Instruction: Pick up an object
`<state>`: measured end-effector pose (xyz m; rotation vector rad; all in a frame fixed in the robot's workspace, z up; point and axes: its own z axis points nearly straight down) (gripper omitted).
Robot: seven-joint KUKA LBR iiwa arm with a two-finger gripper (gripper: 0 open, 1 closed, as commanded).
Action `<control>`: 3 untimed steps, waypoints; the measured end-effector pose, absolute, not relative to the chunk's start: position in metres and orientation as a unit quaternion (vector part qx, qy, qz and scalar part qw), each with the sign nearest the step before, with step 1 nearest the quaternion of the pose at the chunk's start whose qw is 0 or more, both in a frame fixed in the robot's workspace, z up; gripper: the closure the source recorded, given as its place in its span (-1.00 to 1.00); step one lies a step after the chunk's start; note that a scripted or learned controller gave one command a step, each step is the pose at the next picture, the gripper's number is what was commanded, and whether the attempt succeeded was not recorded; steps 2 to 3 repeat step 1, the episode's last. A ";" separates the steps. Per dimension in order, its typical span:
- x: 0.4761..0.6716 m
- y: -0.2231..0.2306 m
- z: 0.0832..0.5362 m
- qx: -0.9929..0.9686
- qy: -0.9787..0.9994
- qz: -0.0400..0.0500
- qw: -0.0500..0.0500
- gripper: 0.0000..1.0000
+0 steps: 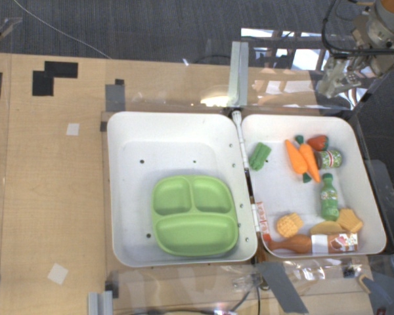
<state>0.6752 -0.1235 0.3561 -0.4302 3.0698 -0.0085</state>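
From the overhead camera we note the gripper (335, 77) raised outside the right bin (276, 143), beyond its far rim; we cannot tell its state, and nothing is seen in its hold. Inside that bin, two carrots (302, 159) lie near the far side, touching a small can (328, 158). A green bottle (328, 199) lies nearer the front, with corn (289, 225) and a carton (335, 243) by the front rim. A green pepper (259, 156) lies beside the left wall. The left bin (128, 176) holds a green tray (194, 215).
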 end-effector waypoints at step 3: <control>0.670 -0.167 0.364 -0.134 0.991 -0.002 0.007 1.00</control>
